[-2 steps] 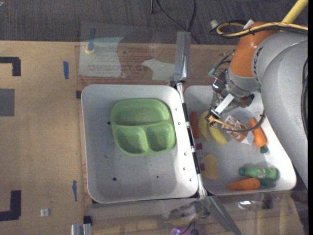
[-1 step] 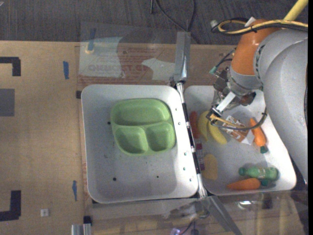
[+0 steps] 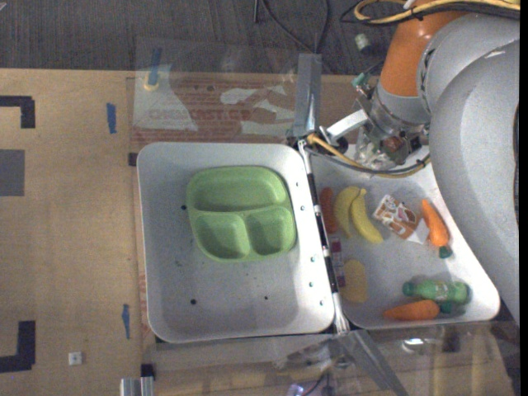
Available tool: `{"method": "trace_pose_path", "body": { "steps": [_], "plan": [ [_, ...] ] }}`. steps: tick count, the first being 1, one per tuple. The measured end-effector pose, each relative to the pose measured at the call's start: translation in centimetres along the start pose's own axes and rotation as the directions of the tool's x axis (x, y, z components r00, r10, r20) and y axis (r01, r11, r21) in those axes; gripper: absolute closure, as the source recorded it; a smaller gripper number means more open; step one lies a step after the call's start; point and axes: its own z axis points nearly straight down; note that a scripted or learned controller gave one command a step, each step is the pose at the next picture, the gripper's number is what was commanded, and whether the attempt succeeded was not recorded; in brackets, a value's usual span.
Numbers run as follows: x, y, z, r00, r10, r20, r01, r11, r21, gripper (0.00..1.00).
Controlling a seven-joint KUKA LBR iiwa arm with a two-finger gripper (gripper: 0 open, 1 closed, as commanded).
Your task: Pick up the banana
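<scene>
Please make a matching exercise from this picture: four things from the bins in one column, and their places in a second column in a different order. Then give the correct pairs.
Things
1. green plastic tray with three compartments
2. yellow curved banana
3. green plastic bottle
4. small white packet with a red print

Places
A. right bin, near its lower right corner, above an orange carrot
B. left bin, in its upper half
C. right bin, between the banana and another orange carrot
D. right bin, near its left wall, beside a red sausage-shaped piece

Pairs: 1-B, 2-D, 3-A, 4-C
</scene>
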Motion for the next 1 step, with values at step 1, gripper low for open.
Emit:
{"method": "trace_pose_path", "body": {
  "steps": [1],
  "plan": [
    [0.02,-0.04,0.01,1.000,-0.001,0.001,0.001,1.000,0.000,0.00]
  ]
}}
